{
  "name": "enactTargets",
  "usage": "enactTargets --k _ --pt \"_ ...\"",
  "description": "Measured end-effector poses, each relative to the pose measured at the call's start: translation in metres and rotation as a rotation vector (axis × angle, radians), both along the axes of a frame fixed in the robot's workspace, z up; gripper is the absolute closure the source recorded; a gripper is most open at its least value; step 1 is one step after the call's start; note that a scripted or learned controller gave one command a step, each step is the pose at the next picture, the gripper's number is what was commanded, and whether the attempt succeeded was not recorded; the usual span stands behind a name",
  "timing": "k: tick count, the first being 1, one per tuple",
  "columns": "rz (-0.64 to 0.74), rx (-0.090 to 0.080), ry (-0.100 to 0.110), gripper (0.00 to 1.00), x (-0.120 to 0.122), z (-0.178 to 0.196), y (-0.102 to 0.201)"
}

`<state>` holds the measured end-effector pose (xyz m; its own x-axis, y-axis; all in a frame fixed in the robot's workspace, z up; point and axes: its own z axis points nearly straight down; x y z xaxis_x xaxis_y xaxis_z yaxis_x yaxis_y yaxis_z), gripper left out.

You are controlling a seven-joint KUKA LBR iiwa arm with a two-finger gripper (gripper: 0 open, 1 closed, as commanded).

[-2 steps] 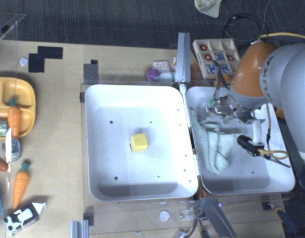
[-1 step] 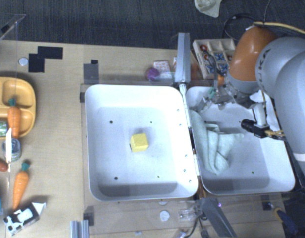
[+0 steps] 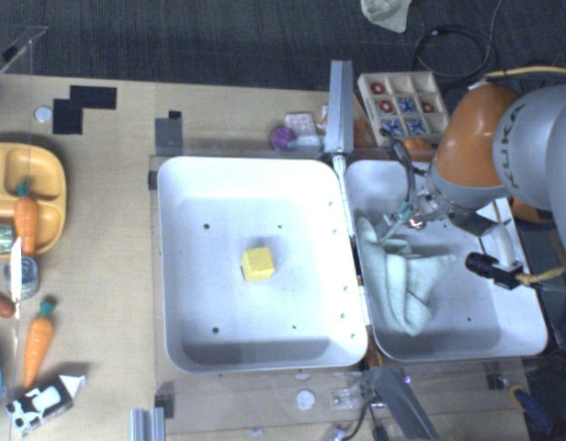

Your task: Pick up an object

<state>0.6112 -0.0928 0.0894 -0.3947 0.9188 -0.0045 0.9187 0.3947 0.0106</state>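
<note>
A small yellow block (image 3: 258, 264) lies near the middle of the left bin (image 3: 200, 338). In the right bin (image 3: 513, 329) a pale grey-green cloth (image 3: 404, 283) lies crumpled along the left wall. My gripper (image 3: 400, 222) is low in the right bin, at the cloth's upper end. The grey arm with its orange band (image 3: 471, 145) reaches in from the right. A black cable connector (image 3: 490, 268) hangs from the arm above the bin floor.
A metal divider (image 3: 339, 108) stands behind the gap between the bins. A tic-tac-toe board (image 3: 402, 104) and a purple object (image 3: 283, 137) sit behind the bins. At the far left are a yellow tray (image 3: 44, 177), carrots (image 3: 37, 338) and other toys.
</note>
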Motion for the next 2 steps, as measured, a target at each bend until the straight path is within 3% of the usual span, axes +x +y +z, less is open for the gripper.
enactTargets --k 1,2 --pt "-0.166 0.002 0.01 0.0 0.059 -0.001 -0.001" --pt "-0.154 0.0 0.0 0.0 0.06 0.051 -0.035"
